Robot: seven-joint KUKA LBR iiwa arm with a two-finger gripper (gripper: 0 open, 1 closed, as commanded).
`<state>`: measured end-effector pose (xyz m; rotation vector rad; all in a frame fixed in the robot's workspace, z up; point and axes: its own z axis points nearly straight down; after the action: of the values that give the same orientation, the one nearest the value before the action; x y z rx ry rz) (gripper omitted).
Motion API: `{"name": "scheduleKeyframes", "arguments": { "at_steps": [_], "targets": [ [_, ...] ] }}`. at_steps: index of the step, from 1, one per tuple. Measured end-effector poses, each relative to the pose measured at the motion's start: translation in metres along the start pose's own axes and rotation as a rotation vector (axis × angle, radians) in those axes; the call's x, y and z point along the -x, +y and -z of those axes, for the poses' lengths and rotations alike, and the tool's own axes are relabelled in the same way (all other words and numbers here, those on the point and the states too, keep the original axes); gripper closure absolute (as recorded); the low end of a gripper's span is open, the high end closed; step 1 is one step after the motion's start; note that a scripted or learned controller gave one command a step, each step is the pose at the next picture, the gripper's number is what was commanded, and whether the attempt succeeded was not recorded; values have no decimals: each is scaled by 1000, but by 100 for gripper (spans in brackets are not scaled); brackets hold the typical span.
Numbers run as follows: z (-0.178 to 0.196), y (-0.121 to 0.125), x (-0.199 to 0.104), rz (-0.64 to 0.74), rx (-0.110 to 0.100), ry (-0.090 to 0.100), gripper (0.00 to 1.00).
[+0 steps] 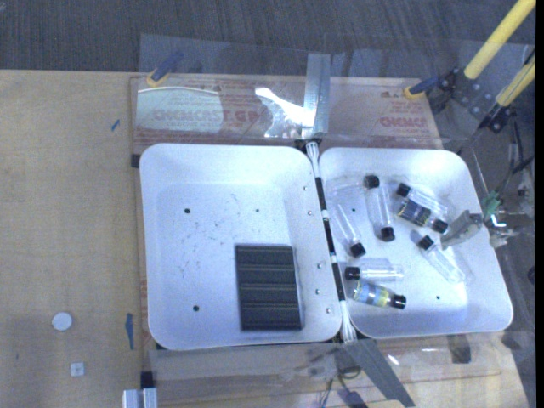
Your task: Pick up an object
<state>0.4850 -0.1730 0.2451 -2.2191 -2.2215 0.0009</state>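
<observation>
While the gripper (463, 228) hangs at the right bin's (476, 308) right side, its state beyond what we can tell, we should lower squarely over one clear vial (442, 260) just below it, apparently untouched, avoiding neighbouring bottles (415, 209).

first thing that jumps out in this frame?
The dark ribbed block lying alone in the left bin, toward its near edge. Next, the scatter of small clear bottles with black caps across the right bin, one with a yellow-green label near the front. The gripper sits low at that bin's right side.
</observation>
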Motion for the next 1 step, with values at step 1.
{"name": "scheduleKeyframes", "arguments": {
  "at_steps": [1],
  "targets": [
    [-125,51,40,-10,0,0,0]
  ]
}}
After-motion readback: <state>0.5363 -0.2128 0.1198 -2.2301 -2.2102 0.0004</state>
